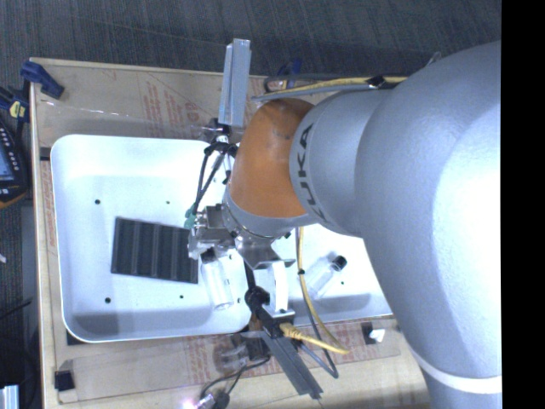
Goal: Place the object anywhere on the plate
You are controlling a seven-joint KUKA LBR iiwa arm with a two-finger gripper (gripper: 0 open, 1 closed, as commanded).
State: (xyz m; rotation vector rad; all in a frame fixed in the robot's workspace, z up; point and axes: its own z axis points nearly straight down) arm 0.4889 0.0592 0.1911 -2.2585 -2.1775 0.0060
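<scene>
Now my tool [215, 250] hangs over the left bin's [77, 169] right edge, beside the dark ribbed plate [153, 250], with a clear bottle [218, 281] just below it.

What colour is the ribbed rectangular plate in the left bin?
Dark grey, nearly black, ribbed rectangular plate, shown in the camera view.

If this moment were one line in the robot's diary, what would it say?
arm: over both bins | gripper: at dark plate's right edge | clear bottle: lying in right bin | placement: not yet done

Grey arm [409, 194], orange band [268, 164], possibly black lettering.
</scene>
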